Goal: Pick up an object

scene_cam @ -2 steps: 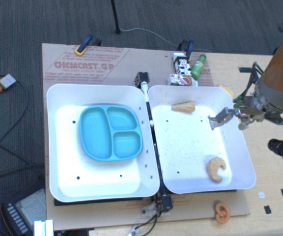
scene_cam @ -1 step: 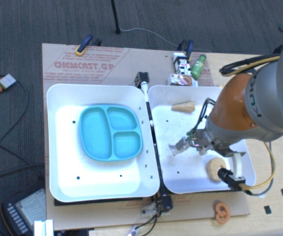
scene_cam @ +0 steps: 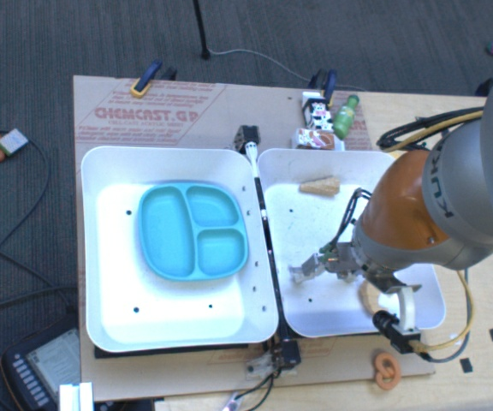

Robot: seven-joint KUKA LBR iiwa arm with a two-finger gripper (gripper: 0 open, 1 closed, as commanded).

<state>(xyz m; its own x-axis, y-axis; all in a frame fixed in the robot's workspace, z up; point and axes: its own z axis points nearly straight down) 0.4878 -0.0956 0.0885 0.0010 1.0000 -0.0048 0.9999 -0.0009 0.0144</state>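
Over the right white plastic bin (scene_cam: pixel 289 302), your big grey arm with the orange band (scene_cam: pixel 418 208) reaches in from the right and bends down low. Its small metal gripper (scene_cam: pixel 313 266) points left, close to the bin floor near the middle. You cannot tell from here how the tool stands, apart or together, and nothing shows between its tips.

Now count with me. You have 2 shallow white bins side by side on the brown bench (scene_cam: pixel 144 114). In the left white bin (scene_cam: pixel 109 315) lies 1 light blue plastic plate with 3 sections (scene_cam: pixel 193 231), flat in the middle. In the right bin lies 1 tan cone-shaped piece (scene_cam: pixel 319 187) near the back wall, well apart from the gripper. 1 pale tan thing (scene_cam: pixel 368 297) peeks out under the arm near the front, too hidden to name.

On the bench behind the bins stands 1 green bottle (scene_cam: pixel 344 116). At the front edge lies 1 small orange ring (scene_cam: pixel 387 370). 1 blue clamp (scene_cam: pixel 147 77) sits at the back left edge.
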